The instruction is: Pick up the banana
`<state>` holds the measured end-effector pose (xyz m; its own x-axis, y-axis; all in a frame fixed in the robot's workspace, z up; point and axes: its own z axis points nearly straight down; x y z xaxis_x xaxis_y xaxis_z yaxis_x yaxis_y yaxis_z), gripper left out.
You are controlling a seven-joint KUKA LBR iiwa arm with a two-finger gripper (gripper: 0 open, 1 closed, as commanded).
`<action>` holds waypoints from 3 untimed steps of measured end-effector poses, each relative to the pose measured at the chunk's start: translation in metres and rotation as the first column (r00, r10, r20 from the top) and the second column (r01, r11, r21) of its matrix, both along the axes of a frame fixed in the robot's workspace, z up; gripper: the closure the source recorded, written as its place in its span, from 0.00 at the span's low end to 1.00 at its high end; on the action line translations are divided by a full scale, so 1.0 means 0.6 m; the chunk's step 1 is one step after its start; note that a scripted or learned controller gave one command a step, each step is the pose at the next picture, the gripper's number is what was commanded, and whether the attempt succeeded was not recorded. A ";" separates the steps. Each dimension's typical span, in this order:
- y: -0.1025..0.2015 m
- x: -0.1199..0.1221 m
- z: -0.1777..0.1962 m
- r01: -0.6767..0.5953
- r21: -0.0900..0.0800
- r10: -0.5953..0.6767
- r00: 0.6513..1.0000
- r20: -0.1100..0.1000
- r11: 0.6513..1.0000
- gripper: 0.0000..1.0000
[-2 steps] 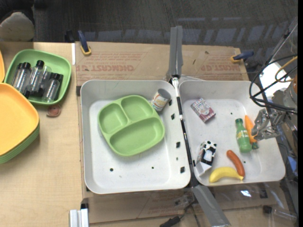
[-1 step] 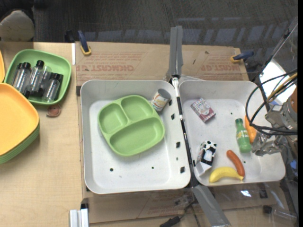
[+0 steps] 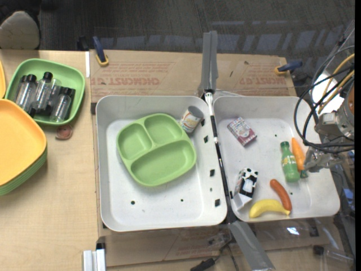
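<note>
The smooth, curved yellow banana (image 3: 269, 208) lies at the right bin's (image 3: 265, 113) front edge beside a glossy red sausage shape (image 3: 280, 193), while the hand (image 3: 316, 160), half lost among cables, is too indistinct to judge.

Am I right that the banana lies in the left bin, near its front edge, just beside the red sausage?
Not quite: the banana lies in the right bin, not the left bin. The rest holds: in the camera view it sits near that bin's front edge, just beside the red sausage. The left bin holds the green divided plate instead.
</note>
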<state>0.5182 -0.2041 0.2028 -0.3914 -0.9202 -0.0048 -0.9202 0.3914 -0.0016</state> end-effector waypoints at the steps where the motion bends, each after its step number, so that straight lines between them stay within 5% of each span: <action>1: -0.029 -0.065 0.114 0.298 0.000 -0.298 0.955 0.000 0.955 1.00; 2: -0.024 -0.060 0.085 0.002 0.000 -0.002 1.000 -0.002 1.000 1.00; 3: -0.028 -0.066 0.036 -0.229 0.000 0.229 0.973 -0.002 0.973 1.00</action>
